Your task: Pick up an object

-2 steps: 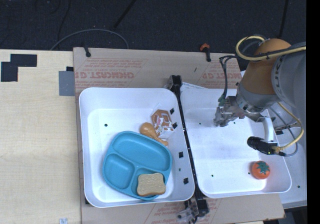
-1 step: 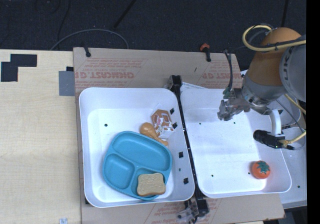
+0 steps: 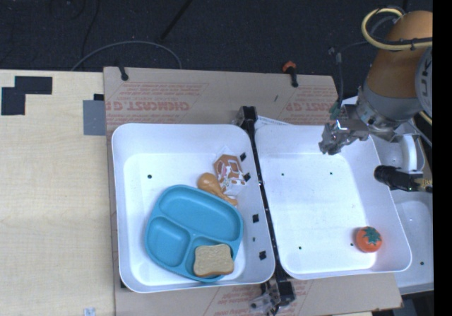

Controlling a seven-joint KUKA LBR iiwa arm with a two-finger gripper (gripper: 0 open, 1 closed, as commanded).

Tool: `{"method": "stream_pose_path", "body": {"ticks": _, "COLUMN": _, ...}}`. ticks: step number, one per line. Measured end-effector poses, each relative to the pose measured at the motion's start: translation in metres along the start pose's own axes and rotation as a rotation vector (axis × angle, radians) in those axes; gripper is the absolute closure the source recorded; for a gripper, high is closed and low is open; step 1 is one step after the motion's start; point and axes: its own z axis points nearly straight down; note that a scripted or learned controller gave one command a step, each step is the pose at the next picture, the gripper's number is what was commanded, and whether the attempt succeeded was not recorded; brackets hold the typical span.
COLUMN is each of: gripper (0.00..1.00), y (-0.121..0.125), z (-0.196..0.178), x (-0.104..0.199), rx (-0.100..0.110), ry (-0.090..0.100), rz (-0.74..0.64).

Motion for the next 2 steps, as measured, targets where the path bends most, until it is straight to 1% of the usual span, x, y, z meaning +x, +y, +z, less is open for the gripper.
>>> {"method": "stream_pose_path", "body": {"ticks": 1, "gripper": 1.0, "y": 0.0, "z": 0.003, "x": 0.0, "rx": 0.006, "ry": 0.001, "rz": -0.001}}
{"method": "stream_pose_path", "body": {"ticks": 2, "gripper": 1.0, "y": 0.011, "z": -0.002, "x": 0.052, "rx": 0.006, "ry": 0.003, "rz": -0.003}}
